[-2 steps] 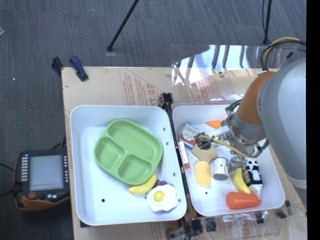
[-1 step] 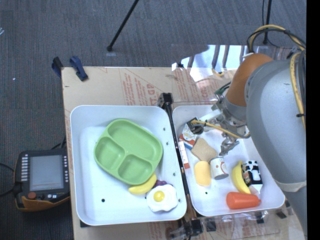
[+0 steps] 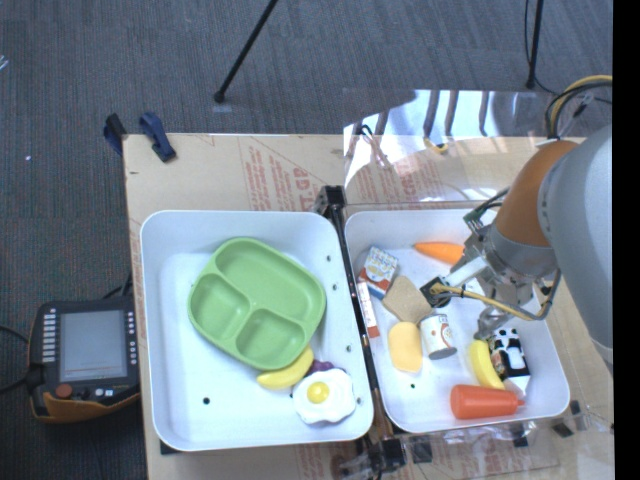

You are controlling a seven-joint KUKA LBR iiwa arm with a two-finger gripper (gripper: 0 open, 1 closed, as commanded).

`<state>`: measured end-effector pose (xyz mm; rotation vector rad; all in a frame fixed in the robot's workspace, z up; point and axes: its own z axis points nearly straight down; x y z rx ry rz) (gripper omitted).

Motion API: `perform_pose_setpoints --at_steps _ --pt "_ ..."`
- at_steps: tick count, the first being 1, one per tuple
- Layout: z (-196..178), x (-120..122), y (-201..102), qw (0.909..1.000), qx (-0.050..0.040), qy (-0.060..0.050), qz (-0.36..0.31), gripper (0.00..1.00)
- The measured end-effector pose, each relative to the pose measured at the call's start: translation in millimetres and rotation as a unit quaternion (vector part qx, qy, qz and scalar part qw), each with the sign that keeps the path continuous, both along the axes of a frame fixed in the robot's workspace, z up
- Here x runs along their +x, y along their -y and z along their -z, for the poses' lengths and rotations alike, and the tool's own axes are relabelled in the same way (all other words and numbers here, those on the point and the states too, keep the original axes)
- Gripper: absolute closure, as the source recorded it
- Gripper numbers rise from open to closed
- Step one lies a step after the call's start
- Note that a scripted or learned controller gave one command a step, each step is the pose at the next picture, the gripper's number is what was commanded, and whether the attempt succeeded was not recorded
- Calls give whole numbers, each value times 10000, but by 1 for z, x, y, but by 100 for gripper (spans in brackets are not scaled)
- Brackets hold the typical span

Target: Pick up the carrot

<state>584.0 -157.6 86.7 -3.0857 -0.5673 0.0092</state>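
Right bin (image 3: pixel 400 413): carrot (image 3: pixel 440 252) beside tool (image 3: pixel 492 320).

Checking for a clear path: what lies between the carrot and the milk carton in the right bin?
Camera view: bare white bin floor separates the carrot from the milk carton; nothing lies between them.

Two white bins sit side by side. In the right bin (image 3: pixel 556 368), a carrot (image 3: pixel 438 251) lies near the back, beside the gripper (image 3: pixel 490 320). The left bin (image 3: pixel 170 368) holds a green divided plate (image 3: pixel 256 302).
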Motion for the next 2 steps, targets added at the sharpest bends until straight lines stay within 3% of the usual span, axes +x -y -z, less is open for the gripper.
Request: perform_pose_setpoints --at_steps 1,2 --pt "0 48 -15 9967 0 9 807 0" --pt "1 7 -20 9975 4 -6 705 0"
